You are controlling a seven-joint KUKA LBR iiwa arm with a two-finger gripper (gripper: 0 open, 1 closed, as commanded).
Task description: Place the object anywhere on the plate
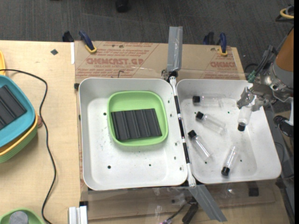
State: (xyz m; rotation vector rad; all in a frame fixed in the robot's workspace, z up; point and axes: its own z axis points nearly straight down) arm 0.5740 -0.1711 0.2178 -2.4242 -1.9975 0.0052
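Observation:
A green square plate point(113, 105) sits in the left white bin point(93, 162), with a dark ridged pad point(138, 124) lying in it. My gripper point(249, 103) hangs over the right side of the right bin point(261, 171), far from the plate. It is shut on a clear vial point(243, 119), whose black cap points down, just above the bin floor. Several more clear vials with black caps lie loose in the right bin, such as one point(211, 122) near the middle and one point(229, 161) near the front.
Between the two bins runs a raised rim point(180, 125). Teal and yellow bowls point(16, 115) are stacked on the bench at far left, with a black cable point(46, 125) beside them. Cardboard held by clamps point(88, 42) lies behind the bins.

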